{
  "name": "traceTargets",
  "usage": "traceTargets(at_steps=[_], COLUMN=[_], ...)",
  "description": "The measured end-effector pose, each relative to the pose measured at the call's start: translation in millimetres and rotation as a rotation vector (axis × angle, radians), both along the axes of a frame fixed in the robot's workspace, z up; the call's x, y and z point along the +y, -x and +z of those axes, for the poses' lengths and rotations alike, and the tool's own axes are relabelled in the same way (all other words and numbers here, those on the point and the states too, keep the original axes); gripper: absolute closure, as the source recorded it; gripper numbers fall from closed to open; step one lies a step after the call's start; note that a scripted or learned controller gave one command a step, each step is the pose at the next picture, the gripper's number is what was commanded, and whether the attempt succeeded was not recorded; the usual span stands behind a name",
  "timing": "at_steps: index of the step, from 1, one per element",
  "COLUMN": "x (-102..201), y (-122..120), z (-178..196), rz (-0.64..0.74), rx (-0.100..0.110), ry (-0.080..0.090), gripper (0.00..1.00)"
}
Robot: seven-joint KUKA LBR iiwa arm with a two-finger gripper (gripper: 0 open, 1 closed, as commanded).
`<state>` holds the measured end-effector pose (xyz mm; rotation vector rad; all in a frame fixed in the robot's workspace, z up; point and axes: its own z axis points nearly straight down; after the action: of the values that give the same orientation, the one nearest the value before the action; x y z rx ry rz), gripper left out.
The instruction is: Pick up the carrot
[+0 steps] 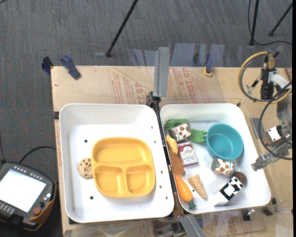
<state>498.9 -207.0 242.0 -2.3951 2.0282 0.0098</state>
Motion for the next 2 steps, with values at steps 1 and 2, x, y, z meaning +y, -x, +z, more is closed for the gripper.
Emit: traceTargets(at_steps=[1, 2], x=[11.3, 5.6], y=[2.2, -33.0], z=[49.9, 35.8], rz=[0.527, 0.923], rx=[-0.005, -0.006], ry=[-0.001, -0.003], gripper=[1.0, 1.0])
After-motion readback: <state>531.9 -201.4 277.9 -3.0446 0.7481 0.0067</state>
